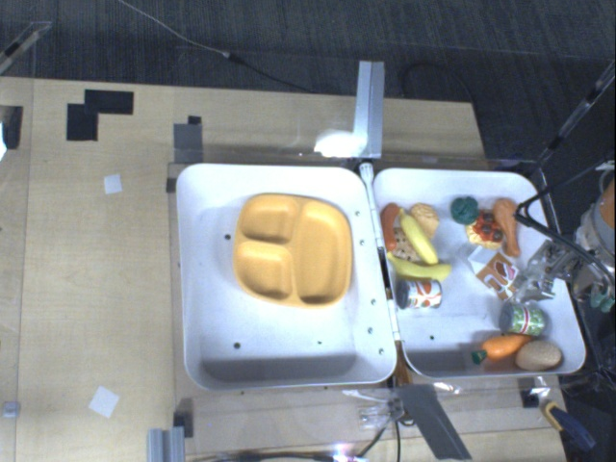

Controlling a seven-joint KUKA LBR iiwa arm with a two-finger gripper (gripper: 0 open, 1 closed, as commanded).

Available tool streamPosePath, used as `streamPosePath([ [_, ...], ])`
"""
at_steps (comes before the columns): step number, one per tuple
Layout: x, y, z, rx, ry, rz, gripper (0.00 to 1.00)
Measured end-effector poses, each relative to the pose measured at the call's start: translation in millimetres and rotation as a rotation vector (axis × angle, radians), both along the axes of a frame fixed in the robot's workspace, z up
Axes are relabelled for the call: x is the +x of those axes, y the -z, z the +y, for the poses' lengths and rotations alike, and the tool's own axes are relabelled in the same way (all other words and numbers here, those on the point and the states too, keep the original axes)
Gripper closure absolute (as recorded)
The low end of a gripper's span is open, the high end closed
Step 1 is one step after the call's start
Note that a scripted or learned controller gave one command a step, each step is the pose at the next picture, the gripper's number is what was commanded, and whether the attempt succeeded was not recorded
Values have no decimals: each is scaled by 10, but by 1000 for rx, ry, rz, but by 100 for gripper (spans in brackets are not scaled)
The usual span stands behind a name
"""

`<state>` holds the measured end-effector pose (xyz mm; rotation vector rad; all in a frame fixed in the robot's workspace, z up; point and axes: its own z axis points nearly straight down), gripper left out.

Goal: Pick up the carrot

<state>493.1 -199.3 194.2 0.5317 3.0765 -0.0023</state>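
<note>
Bench [87, 287]: pale wood, fills most of the frame, dark floor along the top.

Left bin [207, 345]: white, centre of frame. Holds a yellow compartment plate [293, 249], three wells, lying slightly rotated in the bin's upper middle.

Right bin [452, 340]: white, right of centre, touching the left bin along their shared rim. Contents crowd its upper and right parts.

Arm [604, 229]: at the right edge of frame, mid-height, mostly cut off; a sliver of orange shows. Gripper [541, 269] reaches over the right bin's right side, metallic, just above a green-and-white can [525, 319]. Finger spacing cannot be told; the parts blur into cables and bin clutter. Nothing is visibly between them. Contact with the can: unclear, possibly just apart.

Banana [420, 243]: yellow, left part of the right bin, running diagonally, with a second curved piece below it and a red sausage-like item [389, 225] at its left.

Carrot [502, 346]: lower right corner of the right bin, lying flat. Long axis near horizontal in frame, slightly tilted up to the right. Green top end points left; orange body ends at the right, touching or just beside a tan potato-like lump [539, 355]. Just below the green-and-white can.
</note>
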Motion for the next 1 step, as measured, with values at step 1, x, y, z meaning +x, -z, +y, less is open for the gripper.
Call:
streamPosePath([
  [1, 30, -122, 0, -3, -2, -10, 100],
])
